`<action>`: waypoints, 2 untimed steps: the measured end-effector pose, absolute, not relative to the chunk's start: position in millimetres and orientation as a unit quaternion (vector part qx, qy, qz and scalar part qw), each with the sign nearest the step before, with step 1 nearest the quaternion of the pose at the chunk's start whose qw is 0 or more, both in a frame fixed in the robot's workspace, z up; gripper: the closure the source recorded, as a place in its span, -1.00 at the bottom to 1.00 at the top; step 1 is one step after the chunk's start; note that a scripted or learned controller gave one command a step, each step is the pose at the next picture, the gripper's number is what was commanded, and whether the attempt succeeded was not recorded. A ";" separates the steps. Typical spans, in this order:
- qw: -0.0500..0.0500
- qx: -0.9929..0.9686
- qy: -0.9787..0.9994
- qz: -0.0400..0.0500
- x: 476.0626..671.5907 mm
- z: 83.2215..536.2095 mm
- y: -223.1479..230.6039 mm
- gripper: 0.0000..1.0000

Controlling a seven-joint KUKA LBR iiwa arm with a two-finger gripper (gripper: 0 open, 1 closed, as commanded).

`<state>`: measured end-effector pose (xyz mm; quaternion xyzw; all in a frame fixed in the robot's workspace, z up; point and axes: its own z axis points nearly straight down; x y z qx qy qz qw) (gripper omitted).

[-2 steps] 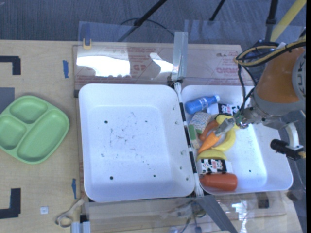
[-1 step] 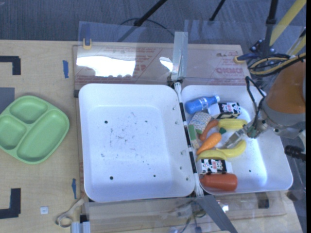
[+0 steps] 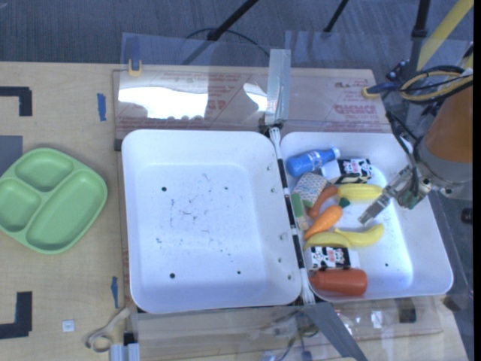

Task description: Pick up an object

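The right bin [image 3: 421, 265] holds a heap of toy food. There is a blue bottle [image 3: 314, 159], a black-and-white carton [image 3: 353, 170], two yellow bananas [image 3: 361, 193] [image 3: 349, 237], two orange carrots [image 3: 325, 196] [image 3: 325, 219], a second small carton [image 3: 329, 257] and a red sausage-like piece [image 3: 340, 280]. My gripper [image 3: 373, 211] hangs low over the right bin, just right of the bananas and between them. It comes in from the right under the orange-banded wrist [image 3: 455, 130]. Nothing shows held in it.
The left bin [image 3: 199, 216] lies beside the right one, with a raised divider [image 3: 289, 201] between them. A green divided plate [image 3: 49, 199] rests on the bench at far left. Clear plastic panels [image 3: 225, 96] stand behind the bins. Cables [image 3: 428, 81] hang at upper right.
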<state>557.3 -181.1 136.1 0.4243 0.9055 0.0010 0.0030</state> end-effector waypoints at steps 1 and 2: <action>0.000 0.497 0.868 0.000 542.0 151.5 -153.7 -1.00; 0.003 0.478 0.878 0.001 505.5 86.7 -173.3 -1.00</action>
